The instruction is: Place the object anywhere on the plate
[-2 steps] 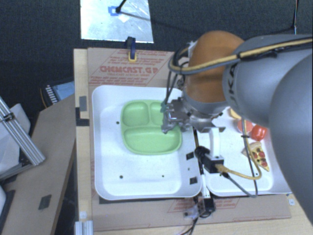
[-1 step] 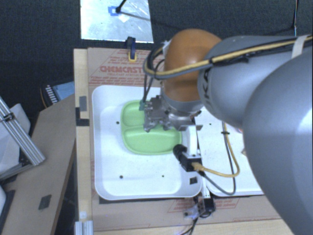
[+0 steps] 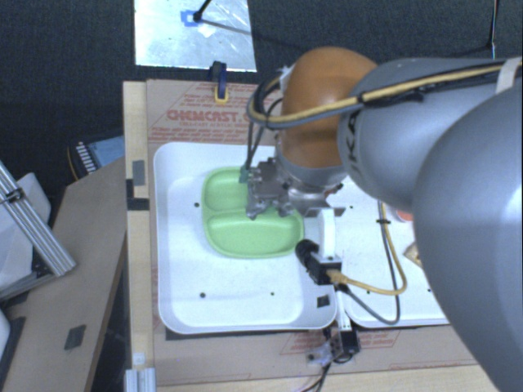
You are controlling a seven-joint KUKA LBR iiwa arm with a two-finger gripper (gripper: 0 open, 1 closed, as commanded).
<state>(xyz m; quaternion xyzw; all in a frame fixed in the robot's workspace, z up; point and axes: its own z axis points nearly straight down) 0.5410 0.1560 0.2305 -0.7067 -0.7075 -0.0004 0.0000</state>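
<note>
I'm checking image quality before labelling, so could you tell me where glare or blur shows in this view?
Camera view: glare whitens the foil sheet at the top; the near arm looms large and soft at right; the green plate and white bin are evenly lit and sharp.

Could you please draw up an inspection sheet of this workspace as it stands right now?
Surface: shallow white left bin on a cardboard sheet printed CHEMCAST; a second white right bin beside it.
Job's things: light green divided plastic plate lies in the left bin; the object to place cannot be made out.
Clutter: a small orange-red item in the right bin, mostly hidden by the arm.
Gripper: metal gripper sits over the plate's right part; finger state hidden.
Cables: yellow hose and black wires loop over the bins.
Surroundings: foil sheet, aluminium rail.
</note>
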